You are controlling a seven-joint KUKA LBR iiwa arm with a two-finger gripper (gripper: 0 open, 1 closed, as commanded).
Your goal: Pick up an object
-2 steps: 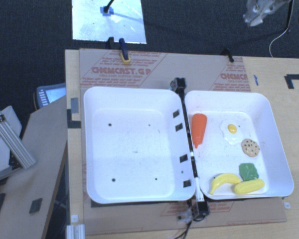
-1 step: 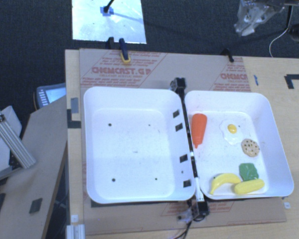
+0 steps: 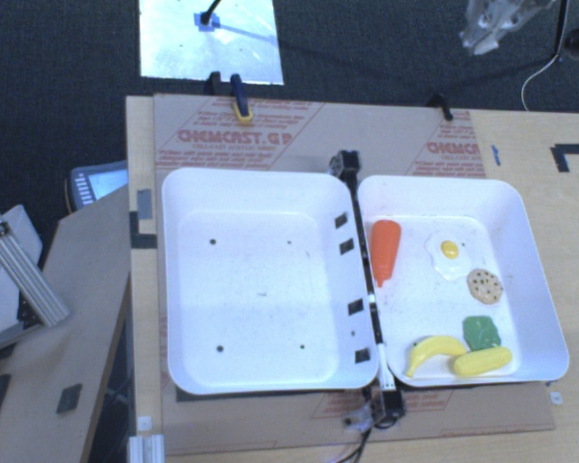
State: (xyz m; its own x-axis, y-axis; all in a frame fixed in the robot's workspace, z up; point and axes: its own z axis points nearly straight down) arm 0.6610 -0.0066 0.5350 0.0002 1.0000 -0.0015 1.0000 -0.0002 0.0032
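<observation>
Banana point(image 3: 432, 352) and yellow piece point(image 3: 482, 361) touch at the right bin's point(image 3: 536, 249) near edge beside the green piece point(image 3: 481, 331), so a grab there may snag two or slip; gripper point(image 3: 490, 17) hangs far off, its state unclear.

Dark carpet point(image 3: 68, 46) surrounds a light wooden bench point(image 3: 531, 133) covered by a brown sheet printed CHEMCAST point(image 3: 236, 135). A shiny metal plate point(image 3: 210, 25) lies on the floor beyond. An aluminium rail point(image 3: 19, 268) slants at left.
</observation>
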